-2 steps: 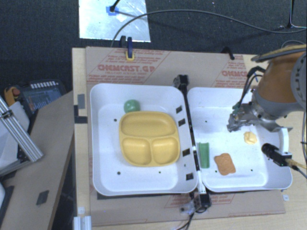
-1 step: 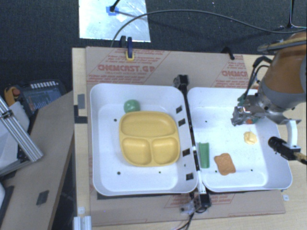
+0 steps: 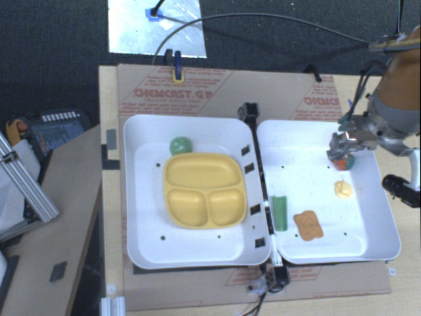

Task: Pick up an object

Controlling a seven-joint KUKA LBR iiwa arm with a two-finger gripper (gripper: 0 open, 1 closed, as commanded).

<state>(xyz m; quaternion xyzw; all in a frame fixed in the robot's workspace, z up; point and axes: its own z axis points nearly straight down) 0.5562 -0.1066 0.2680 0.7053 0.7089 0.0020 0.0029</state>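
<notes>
Arm reaches into right bin [image 3: 375, 176]; gripper [image 3: 341, 153] low over red-green object [image 3: 343, 164], finger state can't tell. Board [image 3: 217, 87] behind bin reads "CHEMCAST".

You've got two white bins [image 3: 197, 255], one yellow tray [image 3: 200, 189], one green ball [image 3: 180, 145] behind it, four small items in the right bin [image 3: 375, 242].
</notes>
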